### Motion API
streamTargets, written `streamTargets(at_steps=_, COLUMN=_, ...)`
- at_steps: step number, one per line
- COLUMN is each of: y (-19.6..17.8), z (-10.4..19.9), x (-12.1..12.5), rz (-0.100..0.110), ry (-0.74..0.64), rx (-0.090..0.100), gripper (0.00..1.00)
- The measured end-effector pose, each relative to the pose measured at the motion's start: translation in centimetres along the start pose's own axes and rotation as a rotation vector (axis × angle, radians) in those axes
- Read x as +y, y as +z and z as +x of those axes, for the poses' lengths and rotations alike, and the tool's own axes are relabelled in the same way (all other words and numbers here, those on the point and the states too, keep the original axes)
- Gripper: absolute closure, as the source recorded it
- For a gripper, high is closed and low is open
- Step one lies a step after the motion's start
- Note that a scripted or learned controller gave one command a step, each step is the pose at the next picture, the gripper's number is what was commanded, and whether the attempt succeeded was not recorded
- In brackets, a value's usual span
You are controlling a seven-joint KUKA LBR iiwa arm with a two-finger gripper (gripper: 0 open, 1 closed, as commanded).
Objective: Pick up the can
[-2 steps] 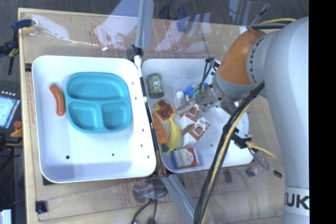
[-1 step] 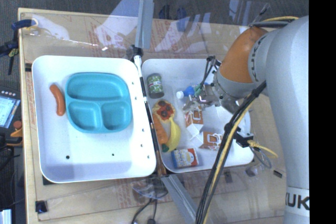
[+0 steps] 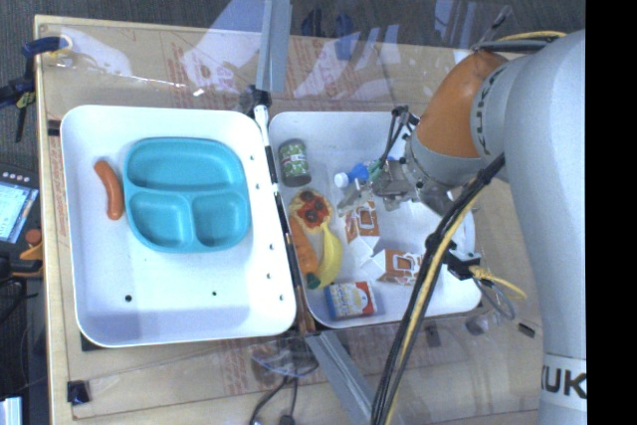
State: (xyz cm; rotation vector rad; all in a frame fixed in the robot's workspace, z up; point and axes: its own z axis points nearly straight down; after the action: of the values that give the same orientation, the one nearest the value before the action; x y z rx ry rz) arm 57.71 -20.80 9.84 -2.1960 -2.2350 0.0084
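One can (image 3: 294,161) here, standing near the right bin's (image 3: 328,126) top-left corner. Gripper (image 3: 383,186) hovers mid-bin; the can sits at its ten o'clock, well apart. It looks upright, though that's hard to judge. I can't tell the claw's state. One blue tray (image 3: 187,191), one sausage (image 3: 109,188) left.

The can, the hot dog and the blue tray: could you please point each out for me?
can (image 3: 294,161), camera view, on its dark green side.
hot dog (image 3: 109,188), camera view, mid-length.
blue tray (image 3: 187,172), camera view, floor of its large compartment.
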Motion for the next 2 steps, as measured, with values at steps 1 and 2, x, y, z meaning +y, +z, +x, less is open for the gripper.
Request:
streamTargets(at_steps=1, y=-7.6, z=-0.1, x=-6.3, rz=-0.005, ry=-0.037, rx=0.0, gripper=0.0)
streamTargets(at_steps=2, y=0.9, z=0.1, x=-0.6, rz=-0.004, ry=-0.061, rx=-0.001, gripper=0.0)
